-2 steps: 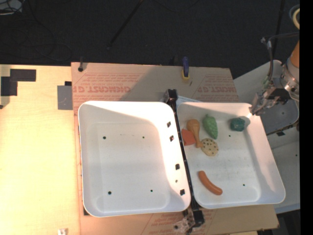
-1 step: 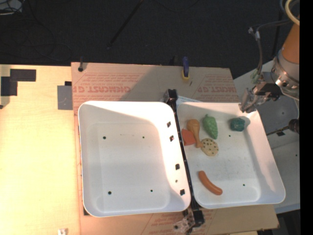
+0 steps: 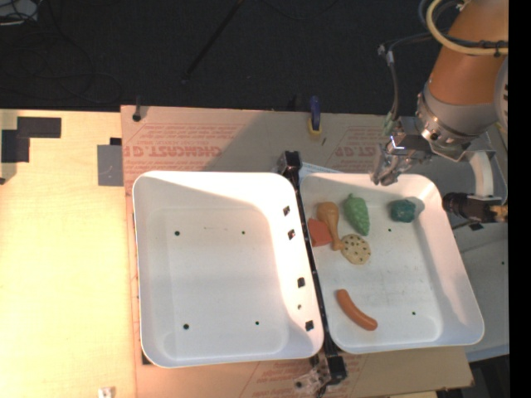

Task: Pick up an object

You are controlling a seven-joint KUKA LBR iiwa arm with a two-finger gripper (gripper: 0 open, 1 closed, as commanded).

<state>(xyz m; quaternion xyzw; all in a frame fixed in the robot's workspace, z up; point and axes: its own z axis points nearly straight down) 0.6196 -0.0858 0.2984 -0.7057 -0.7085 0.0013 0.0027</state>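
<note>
Nearest the lens I read the left bin [image 3: 158, 338], with the right bin [image 3: 465, 305] beside it on the tabletop [image 3: 58, 264]. In the right bin, an orange sausage [image 3: 356, 309] lies at six o'clock, a spotted cookie [image 3: 356, 249] near centre, a red wedge [image 3: 319, 232] and tan drumstick [image 3: 330, 219] at nine, a green vegetable [image 3: 358, 212] towards eleven and a teal lump [image 3: 403, 211] at one. My end effector [image 3: 387, 172] hangs over the bin's twelve o'clock rim, carrying nothing; I cannot tell its spread. I judge the pick not yet begun: descent, grasp and lift remain.
</note>
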